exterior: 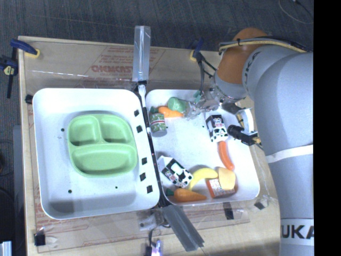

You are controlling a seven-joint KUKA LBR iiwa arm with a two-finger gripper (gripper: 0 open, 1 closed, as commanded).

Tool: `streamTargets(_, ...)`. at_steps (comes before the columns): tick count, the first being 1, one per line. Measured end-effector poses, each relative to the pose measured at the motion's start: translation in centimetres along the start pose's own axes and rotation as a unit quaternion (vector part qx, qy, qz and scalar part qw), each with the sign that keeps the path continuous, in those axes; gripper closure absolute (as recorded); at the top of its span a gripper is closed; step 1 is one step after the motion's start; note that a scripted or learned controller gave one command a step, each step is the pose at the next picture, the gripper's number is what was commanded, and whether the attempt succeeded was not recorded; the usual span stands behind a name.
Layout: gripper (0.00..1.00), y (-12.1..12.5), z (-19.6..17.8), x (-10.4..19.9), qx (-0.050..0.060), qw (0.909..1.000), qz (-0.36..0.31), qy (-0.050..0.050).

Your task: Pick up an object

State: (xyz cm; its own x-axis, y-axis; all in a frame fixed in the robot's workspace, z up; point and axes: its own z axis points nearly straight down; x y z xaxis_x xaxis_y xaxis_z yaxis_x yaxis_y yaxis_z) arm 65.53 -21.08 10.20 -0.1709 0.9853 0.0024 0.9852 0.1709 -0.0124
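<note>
Two-finger gripper [198, 103]: low over the far end of the right white bin [250, 193], beside a green leafy toy vegetable [177, 105]; its metal parts blur together, so jaw opening and any hold cannot be told.

Green vegetable: apparently just left of the gripper tip, touching a small orange carrot piece [169, 112].

Small green-labelled can [158, 124]: left of these, by the bin divider.

Black-and-white patterned carton [216, 128]: mid-bin, above a slim orange sausage shape [226, 154].

Near end: second black-and-white carton [176, 172], yellow banana [201, 176], large orange carrot [188, 195], orange-labelled packet [216, 186].

Left white bin [48, 196]: holds a pale green divided plastic tray [102, 145].
</note>
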Motion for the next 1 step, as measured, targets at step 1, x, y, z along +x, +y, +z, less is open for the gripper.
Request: streamTargets(1,0.00,0.03,-0.01,0.04,0.000,1.0000,0.000,0.000)
